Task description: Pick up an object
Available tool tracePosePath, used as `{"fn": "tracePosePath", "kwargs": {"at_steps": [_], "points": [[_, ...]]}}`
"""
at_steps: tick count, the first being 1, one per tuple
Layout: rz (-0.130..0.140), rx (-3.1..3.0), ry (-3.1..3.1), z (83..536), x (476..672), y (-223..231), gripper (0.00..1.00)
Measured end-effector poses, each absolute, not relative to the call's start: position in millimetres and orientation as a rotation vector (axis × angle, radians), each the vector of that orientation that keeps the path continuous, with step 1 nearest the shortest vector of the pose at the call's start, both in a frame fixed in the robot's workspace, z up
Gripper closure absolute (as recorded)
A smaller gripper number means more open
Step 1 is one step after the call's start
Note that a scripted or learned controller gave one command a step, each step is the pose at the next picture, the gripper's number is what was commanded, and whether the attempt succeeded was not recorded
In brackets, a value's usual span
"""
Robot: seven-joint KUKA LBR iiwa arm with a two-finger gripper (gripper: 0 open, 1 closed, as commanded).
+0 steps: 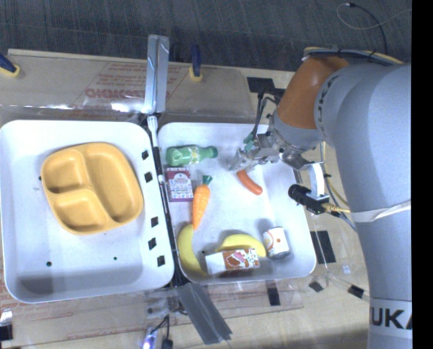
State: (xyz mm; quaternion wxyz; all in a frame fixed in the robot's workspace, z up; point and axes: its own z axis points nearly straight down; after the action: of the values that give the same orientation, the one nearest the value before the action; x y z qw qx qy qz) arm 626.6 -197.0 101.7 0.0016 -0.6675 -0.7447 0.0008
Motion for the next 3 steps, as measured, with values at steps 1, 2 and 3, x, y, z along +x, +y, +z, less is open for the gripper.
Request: {"fn": "tracePosePath", "kwargs": {"at_steps": [1,2,3], "points": [[0.003,-2.452,-1.961,226.4,599.4,-190.8,1.00],[0.004,-2.287,-2.147,129.4,629.7,-178.1,1.00],[0.002,-2.547,-1.836,199.1,657.0,-153.7,1.00]]}}
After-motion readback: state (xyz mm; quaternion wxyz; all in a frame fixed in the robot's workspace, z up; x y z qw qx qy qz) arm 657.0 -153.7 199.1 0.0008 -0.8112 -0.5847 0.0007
